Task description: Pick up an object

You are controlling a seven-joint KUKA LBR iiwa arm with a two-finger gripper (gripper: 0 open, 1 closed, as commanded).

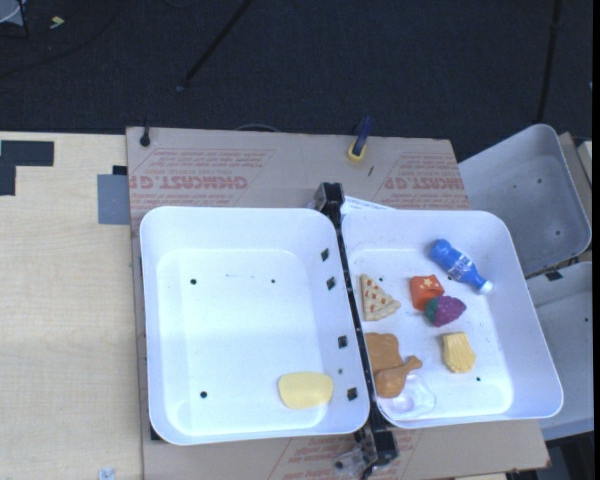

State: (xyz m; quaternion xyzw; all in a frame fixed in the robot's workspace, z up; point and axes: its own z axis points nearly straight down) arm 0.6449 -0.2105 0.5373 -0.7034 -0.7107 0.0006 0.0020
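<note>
The right bin (515, 298) holds several toy foods. A blue bottle (457, 265) lies at its far side. Beside it are a red block (426, 290) and a purple grape bunch (445, 310). A pizza slice (377, 298) sits near the divider. A brown drumstick (388, 359) lies toward the front, with a yellow corn piece (458, 352) to its right and a small white item (412, 399) at the front rim. In the left bin (170, 268), a pale yellow lump (305, 390) rests near the front right corner.
Both bins stand on a cardboard sheet (240, 173) on a wooden bench (50, 318). Black clips (330, 196) join the bins along the middle. A blue and yellow clamp (359, 141) sits at the cardboard's far edge. A grey metal panel (540, 193) lies to the right.
</note>
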